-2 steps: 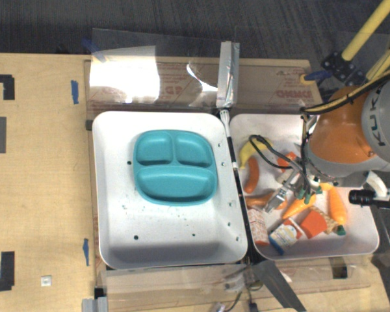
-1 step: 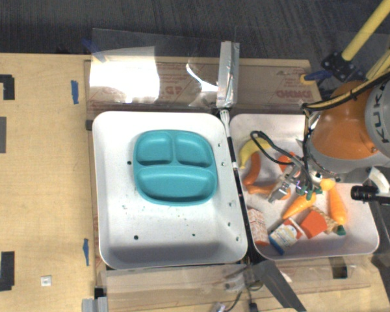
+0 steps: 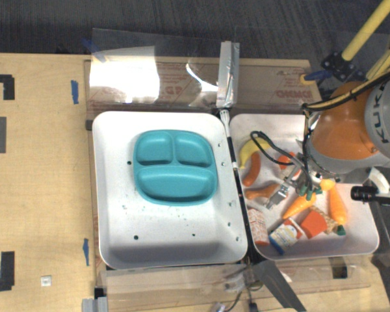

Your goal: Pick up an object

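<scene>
Two white bins sat side by side on the desk. The left bin held one teal divided plate with three compartments. The right bin held the toy food: one yellow banana nearest the plate, two brown sausages just beside it, two orange carrots with green tops farther from the plate, one orange-red carton, and one small blue-and-white carton. The gripper hung low among these items; whether it was open or closed could not be told.
</scene>
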Tool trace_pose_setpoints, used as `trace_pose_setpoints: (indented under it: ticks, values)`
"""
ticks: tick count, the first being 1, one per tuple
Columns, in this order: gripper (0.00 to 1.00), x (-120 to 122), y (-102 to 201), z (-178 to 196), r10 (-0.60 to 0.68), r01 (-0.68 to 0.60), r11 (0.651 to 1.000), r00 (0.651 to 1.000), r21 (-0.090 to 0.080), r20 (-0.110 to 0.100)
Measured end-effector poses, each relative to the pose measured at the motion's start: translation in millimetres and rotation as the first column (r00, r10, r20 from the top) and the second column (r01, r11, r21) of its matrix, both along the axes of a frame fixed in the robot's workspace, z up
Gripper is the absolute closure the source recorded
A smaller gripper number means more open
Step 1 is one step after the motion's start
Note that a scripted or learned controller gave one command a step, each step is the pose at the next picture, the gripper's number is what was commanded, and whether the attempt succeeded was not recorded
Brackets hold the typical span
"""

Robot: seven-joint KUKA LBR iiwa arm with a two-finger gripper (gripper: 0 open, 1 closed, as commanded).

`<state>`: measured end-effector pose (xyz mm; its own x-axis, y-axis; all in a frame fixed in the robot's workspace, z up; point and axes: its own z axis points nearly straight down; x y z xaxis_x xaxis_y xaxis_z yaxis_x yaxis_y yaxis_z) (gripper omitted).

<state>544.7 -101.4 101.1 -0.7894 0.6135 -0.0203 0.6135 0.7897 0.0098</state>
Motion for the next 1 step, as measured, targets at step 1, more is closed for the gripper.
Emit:
trace_pose_setpoints:
  ticks: [1]
  values:
    - [0.0,-56.9,-5.7,-11.3,0.022,-0.022,1.0,1.0,0.002,-0.006]
